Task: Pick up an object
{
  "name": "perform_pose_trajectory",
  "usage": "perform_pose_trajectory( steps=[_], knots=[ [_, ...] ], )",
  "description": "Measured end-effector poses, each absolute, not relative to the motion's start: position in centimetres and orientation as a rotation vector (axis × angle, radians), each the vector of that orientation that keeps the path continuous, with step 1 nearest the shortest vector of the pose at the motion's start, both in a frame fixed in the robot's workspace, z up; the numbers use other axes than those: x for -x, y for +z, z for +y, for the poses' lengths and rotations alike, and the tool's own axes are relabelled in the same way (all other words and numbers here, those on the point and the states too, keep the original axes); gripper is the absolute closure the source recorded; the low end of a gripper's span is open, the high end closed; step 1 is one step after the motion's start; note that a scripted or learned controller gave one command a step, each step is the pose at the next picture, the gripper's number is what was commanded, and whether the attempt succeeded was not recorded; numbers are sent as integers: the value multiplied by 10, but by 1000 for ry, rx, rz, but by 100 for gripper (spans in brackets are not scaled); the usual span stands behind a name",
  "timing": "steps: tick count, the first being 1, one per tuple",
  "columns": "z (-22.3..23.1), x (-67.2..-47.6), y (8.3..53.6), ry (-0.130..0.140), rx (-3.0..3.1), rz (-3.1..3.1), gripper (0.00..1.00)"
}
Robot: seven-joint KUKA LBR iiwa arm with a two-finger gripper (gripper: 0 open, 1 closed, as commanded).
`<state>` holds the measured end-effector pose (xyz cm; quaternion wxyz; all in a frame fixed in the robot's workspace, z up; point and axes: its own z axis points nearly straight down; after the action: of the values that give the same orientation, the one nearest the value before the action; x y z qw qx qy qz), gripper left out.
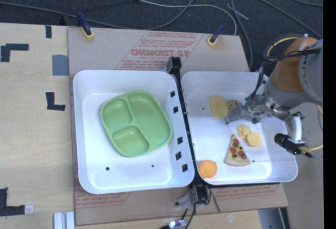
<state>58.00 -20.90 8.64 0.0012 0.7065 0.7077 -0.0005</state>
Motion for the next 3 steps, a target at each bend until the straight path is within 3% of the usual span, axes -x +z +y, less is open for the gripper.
perform_pose_trajectory(
  steps=[1,3],
  knots=[
    [-209,-581,97,0,-2213,2218,100],
    [-202,-590,199,4,-2217,2220,100]
  ],
)
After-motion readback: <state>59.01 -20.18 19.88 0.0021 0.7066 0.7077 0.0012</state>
